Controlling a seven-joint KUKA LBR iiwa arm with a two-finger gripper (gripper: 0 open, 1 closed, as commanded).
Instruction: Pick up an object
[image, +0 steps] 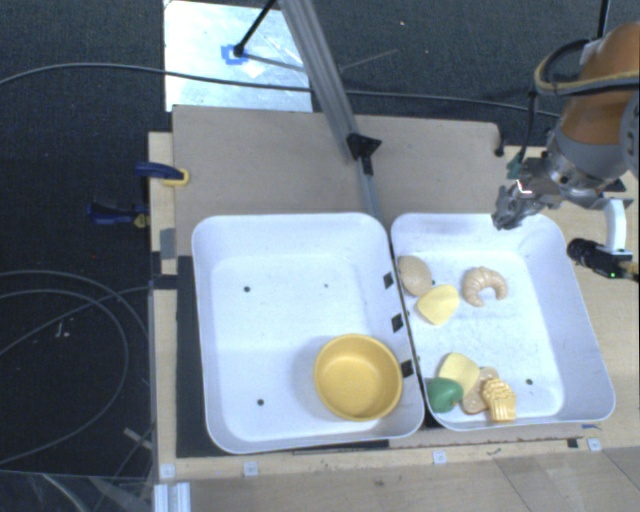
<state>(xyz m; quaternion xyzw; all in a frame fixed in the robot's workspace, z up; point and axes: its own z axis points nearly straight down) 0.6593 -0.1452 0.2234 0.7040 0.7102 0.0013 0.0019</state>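
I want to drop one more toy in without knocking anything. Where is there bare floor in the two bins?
The left bin is bare except the yellow bowl at its near right corner. In the right bin, the right side past the croissant is free; its near left corner is crowded around the green piece.

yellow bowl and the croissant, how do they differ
The bowl sits in the left bin; the croissant lies in the right bin. The bowl is far larger. The bowl is round and bright yellow; the croissant is curved and pale tan. Both lie apart from the gripper.
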